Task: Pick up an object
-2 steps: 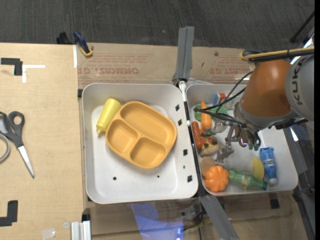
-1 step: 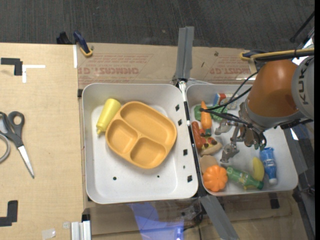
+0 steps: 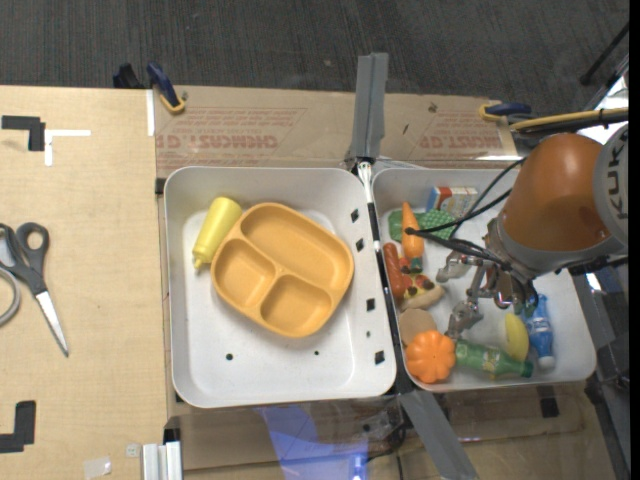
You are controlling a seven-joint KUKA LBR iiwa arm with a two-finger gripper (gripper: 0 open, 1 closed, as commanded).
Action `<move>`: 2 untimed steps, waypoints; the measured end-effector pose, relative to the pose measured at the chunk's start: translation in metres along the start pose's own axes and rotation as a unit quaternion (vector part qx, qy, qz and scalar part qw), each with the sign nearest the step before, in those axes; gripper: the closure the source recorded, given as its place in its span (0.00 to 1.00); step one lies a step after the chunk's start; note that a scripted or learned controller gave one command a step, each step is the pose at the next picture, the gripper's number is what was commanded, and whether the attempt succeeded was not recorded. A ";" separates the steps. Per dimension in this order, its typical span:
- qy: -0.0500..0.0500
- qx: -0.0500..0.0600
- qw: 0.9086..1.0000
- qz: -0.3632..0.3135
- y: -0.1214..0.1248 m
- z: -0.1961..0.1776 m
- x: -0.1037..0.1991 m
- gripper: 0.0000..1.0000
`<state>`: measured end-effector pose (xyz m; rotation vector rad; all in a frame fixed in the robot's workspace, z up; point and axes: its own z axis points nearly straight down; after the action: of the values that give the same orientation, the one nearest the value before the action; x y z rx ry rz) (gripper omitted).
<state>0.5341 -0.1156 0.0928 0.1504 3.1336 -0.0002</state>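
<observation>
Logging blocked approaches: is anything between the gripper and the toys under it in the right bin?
Nothing visible. The gripper hangs low in the right bin, with the pumpkin, green bottle and lemon crowded close around it. Bare floor lies directly beneath it, not a toy.
</observation>
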 end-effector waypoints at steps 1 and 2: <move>-0.001 0.000 1.000 -0.029 -0.029 -0.001 -0.049 0.00; -0.001 0.000 0.999 -0.045 0.025 0.000 -0.082 0.00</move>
<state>0.6180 -0.0985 0.0936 0.0083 3.1358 0.0005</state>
